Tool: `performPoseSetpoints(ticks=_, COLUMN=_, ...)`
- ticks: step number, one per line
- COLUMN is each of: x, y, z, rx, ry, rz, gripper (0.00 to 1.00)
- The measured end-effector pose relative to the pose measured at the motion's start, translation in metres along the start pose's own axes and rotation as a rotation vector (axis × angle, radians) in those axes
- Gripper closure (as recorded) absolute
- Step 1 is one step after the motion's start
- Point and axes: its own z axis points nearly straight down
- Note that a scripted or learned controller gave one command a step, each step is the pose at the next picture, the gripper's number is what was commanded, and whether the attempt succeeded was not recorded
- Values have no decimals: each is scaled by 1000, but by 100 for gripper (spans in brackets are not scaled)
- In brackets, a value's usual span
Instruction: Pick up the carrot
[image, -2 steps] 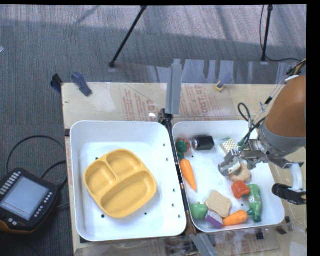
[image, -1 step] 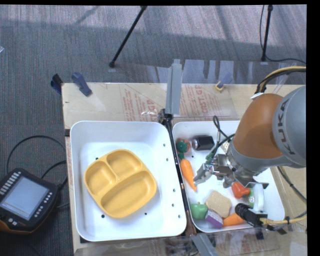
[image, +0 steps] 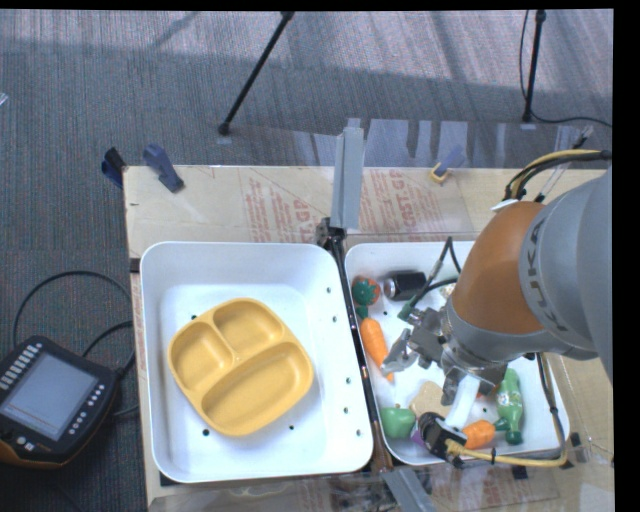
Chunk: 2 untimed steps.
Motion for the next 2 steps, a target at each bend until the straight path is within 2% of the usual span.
performPoseSetpoints(ticks=1, x=-75, y=50, z=31, rx=-1, ry=1, rz=-322, gripper=0)
performPoseSetpoints(ticks=2, x=-77, y=49, z=24, rx=7, ry=1, rz=-317, gripper=100)
